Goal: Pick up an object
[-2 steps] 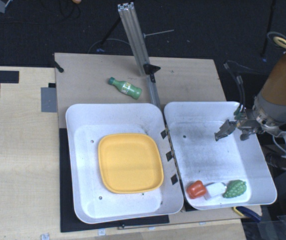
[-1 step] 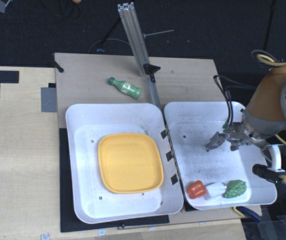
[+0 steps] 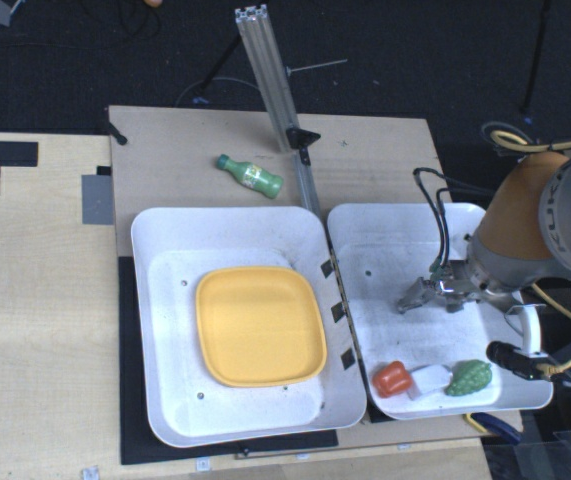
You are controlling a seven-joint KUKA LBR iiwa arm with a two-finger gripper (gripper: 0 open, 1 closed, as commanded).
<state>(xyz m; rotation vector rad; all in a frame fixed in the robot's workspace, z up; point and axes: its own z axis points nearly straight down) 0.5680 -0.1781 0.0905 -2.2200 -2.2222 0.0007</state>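
Across the table, I saw the right bin (image 3: 385, 258): my end effector (image 3: 412, 302), fingers' state unclear, hovered above-right of the red pepper (image 3: 393, 378) there.

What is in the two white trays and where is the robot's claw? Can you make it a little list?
left bin: holds a yellow plate, lying flat
right bin: holds a red-orange toy, a small white piece and a green toy, in a row near the front edge
gripper: over the middle of the right bin, apart from the three toys, nothing seen between its fingers
bench behind the bins: a green bottle lying on its side
arm: reaches in from the right
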